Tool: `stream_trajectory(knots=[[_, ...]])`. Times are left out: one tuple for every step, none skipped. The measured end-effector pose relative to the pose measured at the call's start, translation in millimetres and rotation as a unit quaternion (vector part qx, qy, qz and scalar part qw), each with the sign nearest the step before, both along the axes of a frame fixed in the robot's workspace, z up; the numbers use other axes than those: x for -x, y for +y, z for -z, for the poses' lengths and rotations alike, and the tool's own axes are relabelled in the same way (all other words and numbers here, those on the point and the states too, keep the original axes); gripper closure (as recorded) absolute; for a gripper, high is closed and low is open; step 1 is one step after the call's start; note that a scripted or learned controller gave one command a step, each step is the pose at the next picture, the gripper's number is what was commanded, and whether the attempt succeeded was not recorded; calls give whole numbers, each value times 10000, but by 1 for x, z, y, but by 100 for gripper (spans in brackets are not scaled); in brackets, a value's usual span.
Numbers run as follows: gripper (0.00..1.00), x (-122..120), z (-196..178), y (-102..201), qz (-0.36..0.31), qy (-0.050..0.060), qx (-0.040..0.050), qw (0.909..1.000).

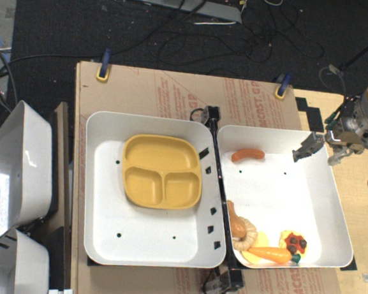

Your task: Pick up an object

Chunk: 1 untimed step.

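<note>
My gripper (320,150) hangs over the right bin's (314,193) far right corner, fingers spread apart with nothing between them. An orange sausage (248,156) lies at the far left of that bin, well to the left of the gripper. At the bin's near side lie a piece of fried chicken (239,229), a carrot (269,253) and a yellow toy with red and dark dots (293,241), clustered together.
The left bin (97,187) holds a yellow three-compartment plate (162,172). Black clips run along the divider (216,184) between the bins. White containers (11,179) stand off the bench at the left. Cables lie on the dark floor behind.
</note>
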<state>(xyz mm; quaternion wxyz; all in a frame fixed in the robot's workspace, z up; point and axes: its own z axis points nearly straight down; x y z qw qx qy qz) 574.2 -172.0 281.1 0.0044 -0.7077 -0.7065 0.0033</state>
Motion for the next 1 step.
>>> stream_trajectory(knots=[[0, -2, -6, 0, -13, -53, 12, 10000]])
